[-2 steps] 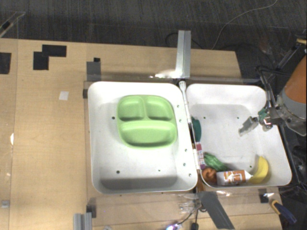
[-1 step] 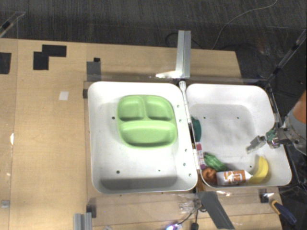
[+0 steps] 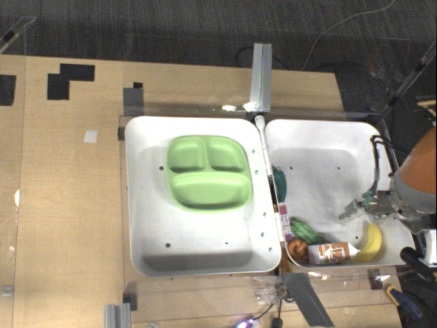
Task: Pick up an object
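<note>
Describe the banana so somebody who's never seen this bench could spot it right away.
Find the right-hand white bin and look along its near edge. Among the cluster there, the banana lies farthest right, beside a small white bottle. It is the only yellow, curved item.

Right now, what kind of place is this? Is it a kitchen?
Probably not a kitchen; it looks like a robot lab or test bench. A grey and orange robot arm reaches over two white bins, which hold a green divided plate and a banana, with cables around.
</note>
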